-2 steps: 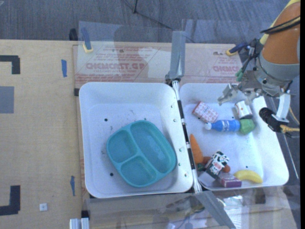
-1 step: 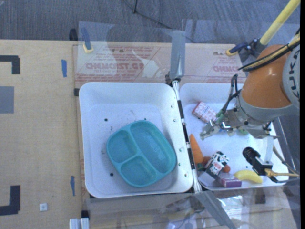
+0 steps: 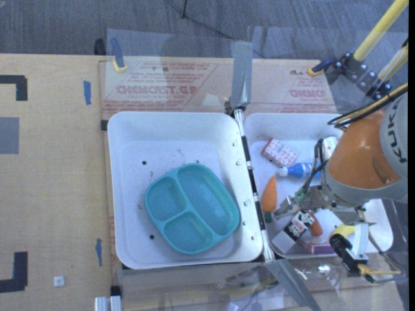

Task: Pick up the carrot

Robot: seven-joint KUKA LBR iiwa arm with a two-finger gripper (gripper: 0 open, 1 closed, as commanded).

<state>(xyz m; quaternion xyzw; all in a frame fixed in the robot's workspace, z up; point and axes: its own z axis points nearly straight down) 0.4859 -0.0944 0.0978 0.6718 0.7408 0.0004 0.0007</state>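
Teal divided plate (image 3: 192, 207) lies tilted in the left bin (image 3: 123, 135), toward that bin's front edge; nothing there bears on the task.

Carrot (image 3: 269, 194) lies in the right bin (image 3: 259, 128), close against its left wall, about midway between back and front edges; long axis runs roughly back-to-front, narrow tip pointing toward the back; surface unobstructed on top.

Small patterned box (image 3: 280, 151) sits nearer the back edge, well apart from the carrot; blue-and-white bottle (image 3: 295, 170) lies just right of the carrot's tip; black-and-white packet (image 3: 299, 225) and a pink item (image 3: 319, 245) lie toward the front edge.

Gripper (image 3: 305, 203) hangs over the bin's middle, right of the carrot and apart from it; pincer state: cannot tell, hidden under the wrist and cables; nothing visibly held.

Judgement for the step: shift toward the left wall until centred over the carrot's thick middle; close across the short axis, not along it; wall clearance looks tight, so the wall-side contact needs room; descend straight; risk is nudging the bottle or pinching the wall lip.
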